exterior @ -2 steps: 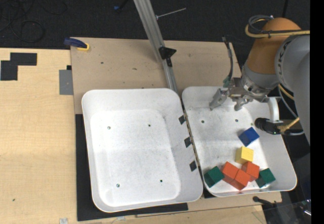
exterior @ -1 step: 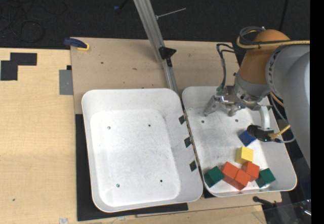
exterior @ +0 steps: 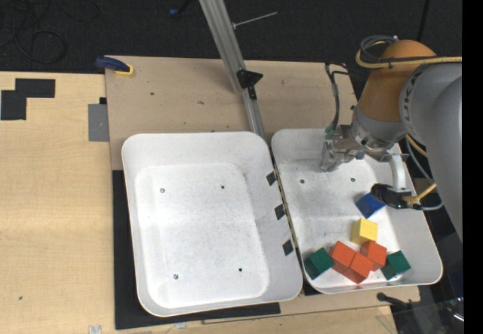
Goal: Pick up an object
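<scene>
Nearest the camera, a cluster of blocks is lying in the right bin's (exterior: pixel 306 145) front corner: a green block (exterior: pixel 318 261), an orange block (exterior: pixel 349 260) touching another orange block (exterior: pixel 373 254), and a second green block (exterior: pixel 395 264). Just behind them a yellow block (exterior: pixel 367 230) is sitting, then a blue block (exterior: pixel 370 205). Farther back, the gripper (exterior: pixel 332 158) is hanging over the bin's rear, well apart from the blocks; whether it is apart or together cannot be told.

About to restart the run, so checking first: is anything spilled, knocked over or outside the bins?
Nothing stands out. The blue block, yellow block, orange blocks and two green blocks all lie inside the right bin, clustered toward its near corner. The tool hangs over that bin's far end.
</scene>
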### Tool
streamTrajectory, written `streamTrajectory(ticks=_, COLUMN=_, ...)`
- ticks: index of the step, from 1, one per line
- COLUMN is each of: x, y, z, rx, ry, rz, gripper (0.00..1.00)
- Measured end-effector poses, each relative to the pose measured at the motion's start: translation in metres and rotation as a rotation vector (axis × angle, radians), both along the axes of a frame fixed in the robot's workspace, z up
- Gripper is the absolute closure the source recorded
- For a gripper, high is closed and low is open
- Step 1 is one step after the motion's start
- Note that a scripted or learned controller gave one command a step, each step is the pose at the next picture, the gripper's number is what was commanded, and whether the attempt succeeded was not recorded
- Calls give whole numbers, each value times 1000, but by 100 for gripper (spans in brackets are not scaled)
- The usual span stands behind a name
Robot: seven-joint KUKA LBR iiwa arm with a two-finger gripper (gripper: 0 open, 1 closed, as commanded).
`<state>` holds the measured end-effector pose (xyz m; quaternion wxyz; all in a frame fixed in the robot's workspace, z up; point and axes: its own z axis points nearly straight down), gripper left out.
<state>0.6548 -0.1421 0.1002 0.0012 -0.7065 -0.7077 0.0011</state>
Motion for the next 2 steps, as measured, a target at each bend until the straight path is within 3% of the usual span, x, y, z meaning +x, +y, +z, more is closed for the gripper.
streamTrajectory(ticks=2, x=-2, y=-1, z=108, rx=-1, ry=-8, rz=-1, gripper=100)
